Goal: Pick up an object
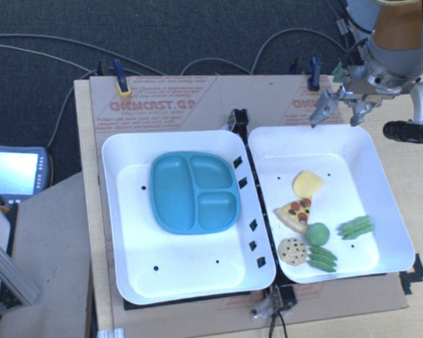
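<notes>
Two-finger metal gripper (338, 111) spread wide, holding nothing, above far rim of right white bin (381, 166); small yellow rounded toy piece (308, 183) mid-bin, probably light, stiff, smooth; grasp across narrow sides

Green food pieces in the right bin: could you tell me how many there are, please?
3, all in the right bin's near part: a round ball, a bean bunch to its right, and another bunch just below it.

Arm (395, 21) cropped at top edge
</notes>
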Tool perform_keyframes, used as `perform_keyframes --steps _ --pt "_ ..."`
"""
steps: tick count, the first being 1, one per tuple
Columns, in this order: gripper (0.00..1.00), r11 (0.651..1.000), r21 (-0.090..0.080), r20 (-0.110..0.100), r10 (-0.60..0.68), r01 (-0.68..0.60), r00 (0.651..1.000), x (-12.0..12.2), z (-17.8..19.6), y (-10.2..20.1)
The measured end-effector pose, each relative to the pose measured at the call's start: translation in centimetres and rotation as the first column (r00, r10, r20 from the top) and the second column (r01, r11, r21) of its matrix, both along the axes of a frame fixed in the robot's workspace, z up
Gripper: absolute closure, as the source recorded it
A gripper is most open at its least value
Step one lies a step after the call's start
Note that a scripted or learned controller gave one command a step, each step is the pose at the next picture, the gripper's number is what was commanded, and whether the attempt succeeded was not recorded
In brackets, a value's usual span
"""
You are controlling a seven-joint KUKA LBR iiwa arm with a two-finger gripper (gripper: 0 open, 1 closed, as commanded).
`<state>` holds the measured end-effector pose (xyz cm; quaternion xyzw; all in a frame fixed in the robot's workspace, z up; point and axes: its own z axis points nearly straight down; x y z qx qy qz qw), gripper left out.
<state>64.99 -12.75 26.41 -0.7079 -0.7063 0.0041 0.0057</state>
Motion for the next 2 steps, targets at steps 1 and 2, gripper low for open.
perform_keyframes --steps 1,2 --pt "0.00 1.000 -0.002 0.013 0.003 -0.003 1.000 0.2 0.8 0.0" --pt "0.00 1.000 -0.001 0.009 0.003 -0.003 1.000 0.5 -3.4 0.1"
